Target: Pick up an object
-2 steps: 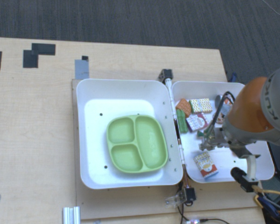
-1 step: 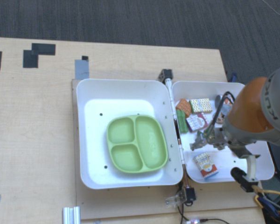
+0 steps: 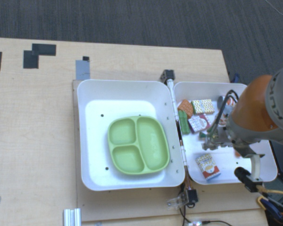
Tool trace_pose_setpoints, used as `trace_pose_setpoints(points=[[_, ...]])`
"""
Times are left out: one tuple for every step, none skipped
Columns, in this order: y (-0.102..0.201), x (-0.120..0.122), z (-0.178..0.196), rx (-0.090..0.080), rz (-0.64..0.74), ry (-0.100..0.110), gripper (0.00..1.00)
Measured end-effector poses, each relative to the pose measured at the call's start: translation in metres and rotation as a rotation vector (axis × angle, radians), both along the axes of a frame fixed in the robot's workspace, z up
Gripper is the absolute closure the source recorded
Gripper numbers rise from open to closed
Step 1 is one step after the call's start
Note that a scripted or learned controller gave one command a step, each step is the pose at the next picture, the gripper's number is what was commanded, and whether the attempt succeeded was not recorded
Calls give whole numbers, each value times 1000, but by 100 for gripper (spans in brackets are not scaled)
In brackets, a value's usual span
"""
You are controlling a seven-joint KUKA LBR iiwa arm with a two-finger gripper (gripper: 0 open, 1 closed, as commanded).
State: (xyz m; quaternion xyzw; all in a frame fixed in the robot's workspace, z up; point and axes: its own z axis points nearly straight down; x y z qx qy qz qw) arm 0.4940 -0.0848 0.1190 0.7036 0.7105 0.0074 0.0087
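The claw (image 3: pixel 211 142) hangs low inside the right bin (image 3: pixel 269 173), at the end of the grey arm (image 3: pixel 259 114) with its orange band, which reaches in from the right. Whether the claw is apart, together or clamped on anything cannot be told from here; its metal tip is a small, cluttered shape and nothing is plainly seen between its parts.

Just below the claw lies a small carton (image 3: pixel 208 166) with a red end, apart from the rest and the likeliest thing to pick. Above and to the left, a cluster sits packed close: a small patterned packet (image 3: pixel 196 123), an orange-red item (image 3: pixel 186 108), a speckled flat pack (image 3: pixel 203 106), and a green strip (image 3: pixel 183 125) lying along the bin's left wall.

The likely risks: the claw may close on air between the carton and the cluster, or nip two packed items at once and drop both. The green strip, tight against the wall, leaves little room for a finger on that side. A cable (image 3: pixel 222 108) looping by the wrist could snag on a lift.

Open room lies in the right bin's lower middle, around the carton. The left bin (image 3: pixel 92 126) holds a green divided plate (image 3: pixel 138 145), with bare white floor around it. Both bins sit on the pale wooden worktop (image 3: pixel 33 140).
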Motion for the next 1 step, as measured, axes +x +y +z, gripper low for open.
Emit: trace_pose_setpoints(points=[[0,0,0,0,-1,0,0]])
